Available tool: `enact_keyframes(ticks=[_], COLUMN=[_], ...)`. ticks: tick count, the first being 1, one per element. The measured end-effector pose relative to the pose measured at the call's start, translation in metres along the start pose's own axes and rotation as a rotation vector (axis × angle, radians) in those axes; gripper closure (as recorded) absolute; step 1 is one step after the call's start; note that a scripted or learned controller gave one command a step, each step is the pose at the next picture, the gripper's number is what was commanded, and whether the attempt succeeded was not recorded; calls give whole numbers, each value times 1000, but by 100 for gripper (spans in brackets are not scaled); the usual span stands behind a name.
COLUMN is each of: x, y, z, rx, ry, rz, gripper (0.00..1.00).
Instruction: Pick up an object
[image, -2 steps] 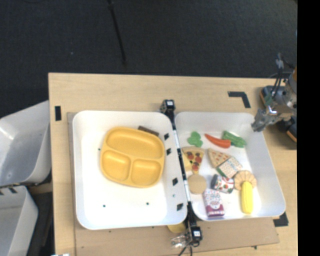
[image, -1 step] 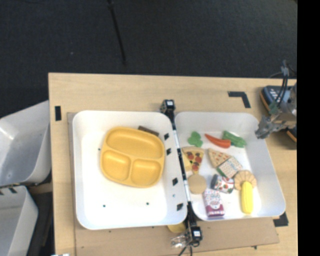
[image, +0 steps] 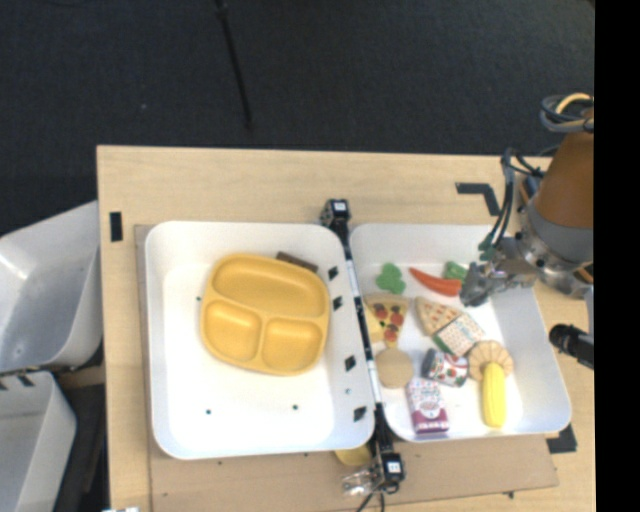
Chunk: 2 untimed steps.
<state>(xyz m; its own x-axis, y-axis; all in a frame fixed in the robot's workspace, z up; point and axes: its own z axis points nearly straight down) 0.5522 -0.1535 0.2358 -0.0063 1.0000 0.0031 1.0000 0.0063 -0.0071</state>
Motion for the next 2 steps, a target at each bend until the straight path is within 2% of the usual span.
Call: enact_keyframes(ticks=[1,2], x=[95,54], y=[5,-64], z=[-36,-127], rx=[-8,-13], ry=[0,-6], rz=[-5,10], gripper=[100,100])
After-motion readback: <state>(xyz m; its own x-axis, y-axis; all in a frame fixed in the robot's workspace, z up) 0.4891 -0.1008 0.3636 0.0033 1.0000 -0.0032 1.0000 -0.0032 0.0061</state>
